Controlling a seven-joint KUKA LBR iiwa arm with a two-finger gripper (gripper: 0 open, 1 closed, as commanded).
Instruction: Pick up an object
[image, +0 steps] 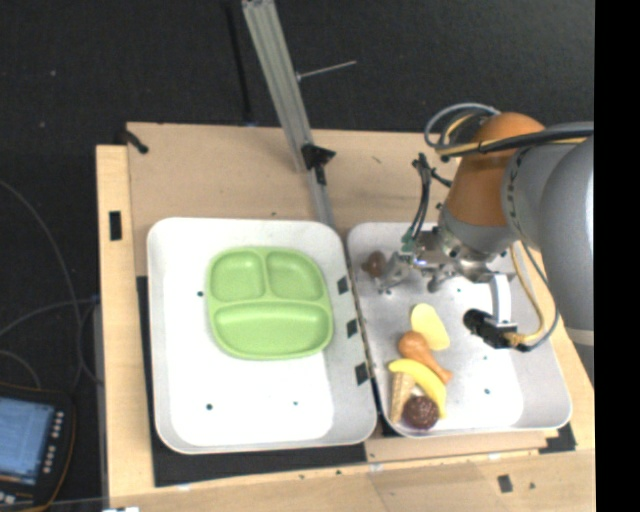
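Above the right bin, the end effector hangs near a small brown piece; whether it is spread or pressed together cannot be told. Toy food clusters at the bin's near corner, seemingly untouched; a green plate fills the left bin.

Two white bins sit side by side: a left bin and a right bin. One green tray lies left of the claw. Below the claw lie one yellow chip, one orange piece, one banana and one dark ball. One brown lump sits just left of it.
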